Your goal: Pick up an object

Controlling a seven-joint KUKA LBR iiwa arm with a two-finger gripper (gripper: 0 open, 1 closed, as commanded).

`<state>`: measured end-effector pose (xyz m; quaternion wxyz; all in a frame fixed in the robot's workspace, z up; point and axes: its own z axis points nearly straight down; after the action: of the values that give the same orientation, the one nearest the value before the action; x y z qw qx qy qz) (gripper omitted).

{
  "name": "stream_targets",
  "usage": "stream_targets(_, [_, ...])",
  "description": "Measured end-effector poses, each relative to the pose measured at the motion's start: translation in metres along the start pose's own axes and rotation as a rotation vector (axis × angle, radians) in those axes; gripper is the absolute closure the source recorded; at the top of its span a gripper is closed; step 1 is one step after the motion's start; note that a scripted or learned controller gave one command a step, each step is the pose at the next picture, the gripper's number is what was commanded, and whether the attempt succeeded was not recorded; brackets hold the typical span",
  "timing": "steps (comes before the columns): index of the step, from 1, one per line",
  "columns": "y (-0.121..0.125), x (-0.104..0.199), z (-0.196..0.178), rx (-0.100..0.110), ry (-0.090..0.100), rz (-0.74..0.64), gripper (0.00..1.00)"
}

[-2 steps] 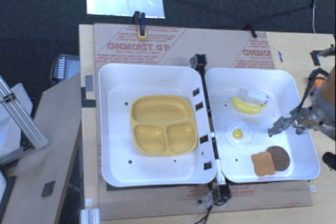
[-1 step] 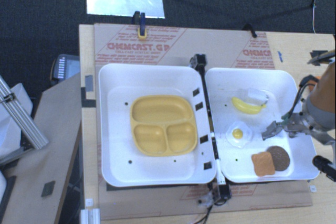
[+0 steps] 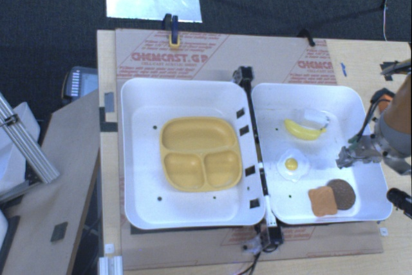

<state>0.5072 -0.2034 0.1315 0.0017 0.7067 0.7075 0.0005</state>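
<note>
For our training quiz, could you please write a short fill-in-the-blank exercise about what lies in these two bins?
1. The yellow divided tray lies in the ____ bin as the camera sees it.
2. That tray has ____ compartments.
3. The banana lies in the same bin as the fried egg, the toast and the brown ____.
4. The pincer hovers over the ____ edge of that bin, as the camera sees it.

Missing words: left; three; patty; right

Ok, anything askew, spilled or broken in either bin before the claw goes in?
Nothing stands out. The yellow divided tray lies flat in the left bin. In the right bin, the banana, fried egg, toast and brown patty look intact; toast and patty touch. The claw sits at that bin's right edge.
</note>
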Motion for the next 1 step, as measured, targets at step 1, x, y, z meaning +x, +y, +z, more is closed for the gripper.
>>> stream_targets(1, [-0.0018,0.0040,-0.0624,-0.005,-0.001,-0.003,1.00])
